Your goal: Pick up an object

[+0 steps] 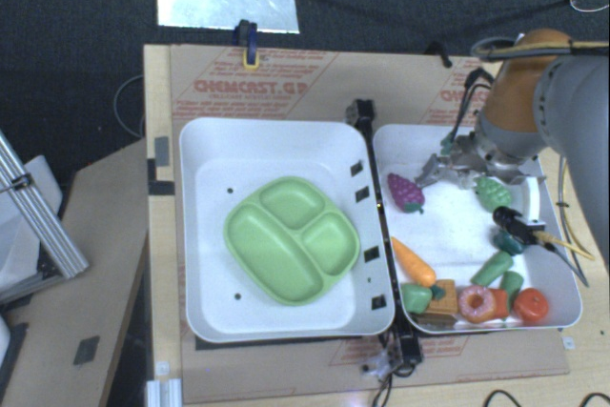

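Note:
My gripper [448, 176] hangs over the back of the right bin [448, 224], fingers spread and open with nothing between them. A purple bunch of grapes [405, 193] lies just to its left on the bin floor. A green leafy toy [493, 193] sits just to its right. Along the bin's front lie an orange carrot [413, 260], a green pepper [491, 269], a pink donut [475, 302], a red tomato [531, 303], a green fruit half [416, 298] and a brown cracker [441, 300].
The left bin [205, 205] holds a pale green divided plate [291, 240]. The grey arm with its orange band [519, 95] comes in from the right over the right bin's back corner. A black divider [376, 214] runs between the bins.

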Robot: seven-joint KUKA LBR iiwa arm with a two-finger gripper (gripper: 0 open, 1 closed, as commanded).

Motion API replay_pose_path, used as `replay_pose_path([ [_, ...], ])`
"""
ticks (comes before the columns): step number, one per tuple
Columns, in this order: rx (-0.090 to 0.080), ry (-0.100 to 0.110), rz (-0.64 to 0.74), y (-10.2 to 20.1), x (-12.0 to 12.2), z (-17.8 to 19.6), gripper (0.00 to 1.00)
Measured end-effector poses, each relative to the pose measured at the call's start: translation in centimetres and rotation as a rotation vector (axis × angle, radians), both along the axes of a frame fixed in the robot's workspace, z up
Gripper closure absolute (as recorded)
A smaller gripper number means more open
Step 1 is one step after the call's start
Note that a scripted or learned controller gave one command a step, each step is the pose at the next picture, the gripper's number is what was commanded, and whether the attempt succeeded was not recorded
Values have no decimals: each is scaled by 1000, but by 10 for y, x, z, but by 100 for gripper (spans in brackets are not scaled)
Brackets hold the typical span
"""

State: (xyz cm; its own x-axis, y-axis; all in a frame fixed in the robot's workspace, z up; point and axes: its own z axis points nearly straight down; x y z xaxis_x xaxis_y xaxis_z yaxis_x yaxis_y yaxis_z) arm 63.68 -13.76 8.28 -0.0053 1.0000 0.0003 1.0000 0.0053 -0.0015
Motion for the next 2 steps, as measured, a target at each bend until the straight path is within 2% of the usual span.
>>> replay_pose_path([
  [1,-1,-7,2,0,2,14,100],
  [2,-1,-8,1,6,3,60,100],
])
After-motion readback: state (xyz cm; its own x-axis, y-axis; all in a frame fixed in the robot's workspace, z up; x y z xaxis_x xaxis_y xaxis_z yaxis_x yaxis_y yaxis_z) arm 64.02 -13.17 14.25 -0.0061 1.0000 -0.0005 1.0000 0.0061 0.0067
